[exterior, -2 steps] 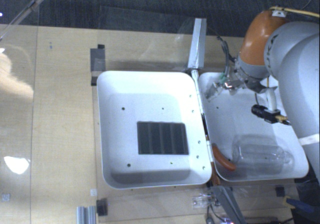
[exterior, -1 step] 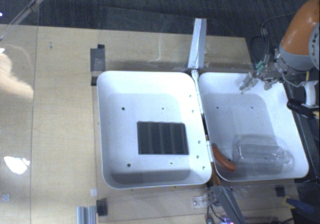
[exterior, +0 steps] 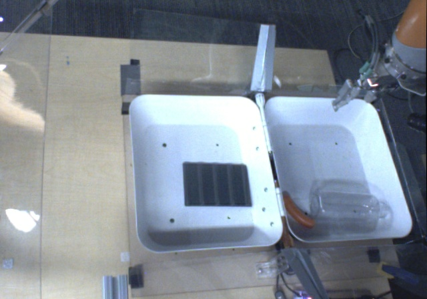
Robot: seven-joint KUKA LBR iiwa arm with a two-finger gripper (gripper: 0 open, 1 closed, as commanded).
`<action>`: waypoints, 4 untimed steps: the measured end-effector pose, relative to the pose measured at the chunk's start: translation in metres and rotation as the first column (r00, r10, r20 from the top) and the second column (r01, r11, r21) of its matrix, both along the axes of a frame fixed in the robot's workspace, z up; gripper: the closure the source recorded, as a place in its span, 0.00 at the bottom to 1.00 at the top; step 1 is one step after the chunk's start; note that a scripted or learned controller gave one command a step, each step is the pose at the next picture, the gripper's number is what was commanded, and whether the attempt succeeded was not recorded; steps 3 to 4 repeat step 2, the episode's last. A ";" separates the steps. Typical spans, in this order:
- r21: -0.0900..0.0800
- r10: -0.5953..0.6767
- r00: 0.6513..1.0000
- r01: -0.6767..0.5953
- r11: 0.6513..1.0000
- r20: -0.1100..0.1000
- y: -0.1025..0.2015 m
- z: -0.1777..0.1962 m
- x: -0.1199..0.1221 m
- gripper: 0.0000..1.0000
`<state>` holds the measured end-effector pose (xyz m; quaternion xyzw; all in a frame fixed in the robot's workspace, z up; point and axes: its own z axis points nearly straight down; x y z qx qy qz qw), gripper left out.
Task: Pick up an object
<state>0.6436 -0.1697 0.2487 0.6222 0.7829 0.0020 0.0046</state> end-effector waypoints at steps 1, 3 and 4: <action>0.002 -0.044 0.999 0.044 0.999 -0.007 -0.001 -0.075 -0.089 0.00; -0.001 0.092 0.996 -0.092 0.996 0.004 0.029 -0.159 -0.100 0.00; -0.001 0.092 0.996 -0.092 0.996 0.004 0.029 -0.159 -0.100 0.00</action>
